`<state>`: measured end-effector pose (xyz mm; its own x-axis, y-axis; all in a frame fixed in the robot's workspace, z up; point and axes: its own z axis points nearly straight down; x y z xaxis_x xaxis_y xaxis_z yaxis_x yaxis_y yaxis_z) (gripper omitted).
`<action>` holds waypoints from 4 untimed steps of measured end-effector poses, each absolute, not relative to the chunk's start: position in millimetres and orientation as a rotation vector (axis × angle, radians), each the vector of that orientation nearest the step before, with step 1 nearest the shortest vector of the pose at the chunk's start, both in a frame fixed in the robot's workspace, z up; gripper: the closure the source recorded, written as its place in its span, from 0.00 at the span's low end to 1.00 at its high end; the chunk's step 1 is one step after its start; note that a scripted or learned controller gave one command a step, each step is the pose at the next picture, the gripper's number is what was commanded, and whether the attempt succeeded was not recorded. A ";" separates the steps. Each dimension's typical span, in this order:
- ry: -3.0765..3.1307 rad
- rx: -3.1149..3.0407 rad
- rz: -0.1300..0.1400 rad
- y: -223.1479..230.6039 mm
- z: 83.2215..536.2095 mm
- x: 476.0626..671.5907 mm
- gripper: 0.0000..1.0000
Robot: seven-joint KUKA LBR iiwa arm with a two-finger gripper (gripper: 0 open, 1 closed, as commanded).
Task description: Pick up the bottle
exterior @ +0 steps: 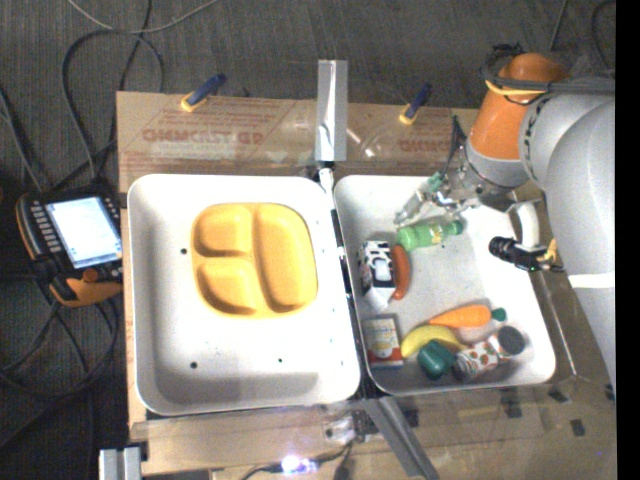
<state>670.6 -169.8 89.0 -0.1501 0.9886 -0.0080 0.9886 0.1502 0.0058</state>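
The bottle [430, 234] is green and lies on its side near the back of the right bin [540, 318], its cap end pointing right. My gripper [432, 206] hangs just behind and above it, with the fingers spread open over the bottle's upper edge. Nothing sits between the fingers. The grey arm with its orange band [505, 118] comes in from the upper right.
Beside the bottle lie a black-and-white object [377, 265] and a red sausage-shaped item [400, 271]. A carrot [465, 316], banana [425, 340], small box [382, 340], teal cup [435, 360] and can [478, 360] crowd the bin's front. The left bin [160, 368] holds a yellow divided tray [255, 258].
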 end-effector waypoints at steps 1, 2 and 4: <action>2.344 2.076 0.003 -207.0 89.9 642.5 0.00; 2.363 2.052 0.003 -190.9 90.2 603.4 0.00; 2.221 2.204 0.010 -130.3 90.5 487.5 0.00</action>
